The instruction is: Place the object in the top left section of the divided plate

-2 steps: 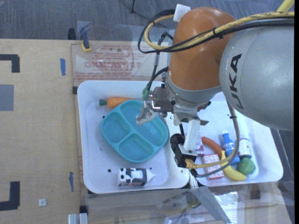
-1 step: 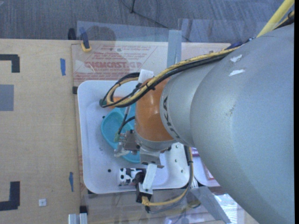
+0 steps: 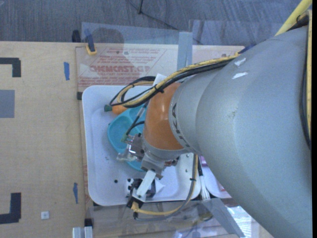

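The arm [image 3: 237, 133] reaches in from the right and hangs low over the left of the 2 bins [image 3: 96, 177], its wrist above the blue plate [image 3: 119, 133], likely because that is where the drop must be made. The wrist covers most of the plate, so its sections are hard to make out. An orange object [image 3: 118, 109] with a green tip lies at the plate's upper edge; I cannot tell whether it sits inside the rim or just beside it. Whether the gripper [image 3: 131, 151] is spread or closed, I cannot tell.
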`<state>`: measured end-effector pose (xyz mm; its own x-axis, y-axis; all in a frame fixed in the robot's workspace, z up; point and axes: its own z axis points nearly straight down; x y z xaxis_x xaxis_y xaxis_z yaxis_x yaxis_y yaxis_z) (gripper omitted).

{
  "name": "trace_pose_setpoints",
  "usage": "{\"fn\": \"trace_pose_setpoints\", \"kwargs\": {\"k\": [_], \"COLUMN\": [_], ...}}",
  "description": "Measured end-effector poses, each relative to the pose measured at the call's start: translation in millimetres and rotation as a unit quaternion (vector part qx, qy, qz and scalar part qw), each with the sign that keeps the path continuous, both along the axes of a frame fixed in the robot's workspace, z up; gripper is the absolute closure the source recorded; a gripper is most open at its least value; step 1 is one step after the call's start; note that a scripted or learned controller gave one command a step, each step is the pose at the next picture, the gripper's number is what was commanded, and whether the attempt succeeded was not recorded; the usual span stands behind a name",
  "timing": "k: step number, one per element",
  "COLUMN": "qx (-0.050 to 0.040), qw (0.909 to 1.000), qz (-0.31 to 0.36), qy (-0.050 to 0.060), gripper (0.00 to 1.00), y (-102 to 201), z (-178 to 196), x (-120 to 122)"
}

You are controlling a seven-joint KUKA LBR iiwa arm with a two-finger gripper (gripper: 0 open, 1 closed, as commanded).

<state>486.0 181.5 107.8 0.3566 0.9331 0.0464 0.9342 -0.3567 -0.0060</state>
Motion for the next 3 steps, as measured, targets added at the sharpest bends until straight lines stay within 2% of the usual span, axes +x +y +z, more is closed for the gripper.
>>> {"fn": "trace_pose_setpoints", "kwargs": {"k": [1,2,3], "qx": [0.0013,-0.0183,-0.0238], "qw": [1.0000,0.9891,0.9757], "qz": [0.001,0.146,0.218], "qy": [-0.002,-0.012,0.001], "gripper": [1.00,1.00,1.00], "y": [3,-20,-52], "z": [10,-9,46], "x": [2,1,99]}}
